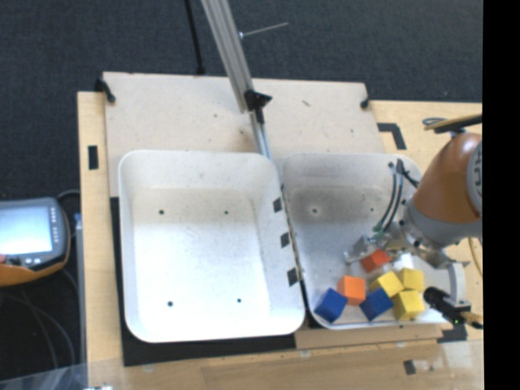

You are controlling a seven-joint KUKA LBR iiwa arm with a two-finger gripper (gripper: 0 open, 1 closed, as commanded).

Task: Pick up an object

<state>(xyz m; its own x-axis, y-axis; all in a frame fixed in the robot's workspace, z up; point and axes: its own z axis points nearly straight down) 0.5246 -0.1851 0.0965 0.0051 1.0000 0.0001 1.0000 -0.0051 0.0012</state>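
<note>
Several small blocks lie in the near right corner of the right bin (pixel 325 187). Among them are a red-orange block (pixel 374 260), an orange block (pixel 353 288), two blue blocks (pixel 331 303) (pixel 375 303), three yellow blocks (pixel 390 283) (pixel 412 279) (pixel 409 304) and a white block (pixel 403 262). My gripper (pixel 370 250) hangs low over the pile, right at the red-orange block, whose far edge its metal parts cover. From this angle I cannot make out whether it holds the block.
The left bin (pixel 203 242) sits beside the right one across a shared divider (pixel 286 234). A slanted aluminium pole (pixel 231 47) rises behind the bins. The arm's orange band (pixel 447 187) overhangs the right bin's right rim. A handheld pendant (pixel 31 238) lies far left.
</note>
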